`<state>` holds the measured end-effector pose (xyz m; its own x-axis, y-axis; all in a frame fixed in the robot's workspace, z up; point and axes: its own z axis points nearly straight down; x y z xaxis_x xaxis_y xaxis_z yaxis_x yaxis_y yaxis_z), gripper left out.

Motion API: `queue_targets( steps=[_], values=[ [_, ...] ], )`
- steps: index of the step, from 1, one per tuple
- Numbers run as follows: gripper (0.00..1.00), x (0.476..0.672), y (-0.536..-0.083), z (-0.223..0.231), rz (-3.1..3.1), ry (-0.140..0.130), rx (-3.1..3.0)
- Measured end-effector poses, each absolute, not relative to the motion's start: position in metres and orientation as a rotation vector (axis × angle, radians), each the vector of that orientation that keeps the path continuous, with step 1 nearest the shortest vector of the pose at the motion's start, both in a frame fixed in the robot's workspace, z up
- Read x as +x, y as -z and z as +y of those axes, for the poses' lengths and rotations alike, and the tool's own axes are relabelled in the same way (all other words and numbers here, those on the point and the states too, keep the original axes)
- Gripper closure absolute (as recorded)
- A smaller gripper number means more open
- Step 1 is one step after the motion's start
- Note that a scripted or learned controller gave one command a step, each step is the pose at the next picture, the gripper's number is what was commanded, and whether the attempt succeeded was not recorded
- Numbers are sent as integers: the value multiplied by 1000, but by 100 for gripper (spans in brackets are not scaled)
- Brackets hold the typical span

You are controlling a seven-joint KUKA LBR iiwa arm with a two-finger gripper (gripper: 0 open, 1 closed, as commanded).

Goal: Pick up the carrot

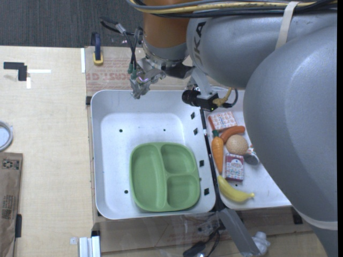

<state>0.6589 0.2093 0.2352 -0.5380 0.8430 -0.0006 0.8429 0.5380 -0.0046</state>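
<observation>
- The carrot (217, 153) is a small orange toy with a green top at its far end, lying lengthwise in the right bin (268, 194), close against that bin's left wall.
- Just right of the carrot sit a tan egg-shaped ball (236, 144) and, nearer, a small red-and-white carton (235, 167).
- A reddish sausage-like piece (232, 132) lies slanted beyond the ball, its left end near the carrot's green top.
- A red-and-white packet (222, 119) lies at the far end of the cluster.
- A banana (233, 191) lies at the near end, just past the carrot's tip.
- A grey spoon-like thing (251, 157) lies right of the carton, partly under the arm.
- The left bin (107, 143) holds a green divided plate (165, 176) in its near half.
- The gripper (139, 83) hangs over the far rim of the left bin, well apart from the carrot.
- The arm's grey bulk (289, 90) covers the right part of the right bin.
- Whether the gripper is apart or together, I cannot tell; nothing shows between its tips.
</observation>
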Motion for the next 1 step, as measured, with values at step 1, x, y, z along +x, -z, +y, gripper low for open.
queue_targets(
  steps=[1],
  values=[
    [100, 660, -228, 198, -2941, -4, -1103]
  ],
)
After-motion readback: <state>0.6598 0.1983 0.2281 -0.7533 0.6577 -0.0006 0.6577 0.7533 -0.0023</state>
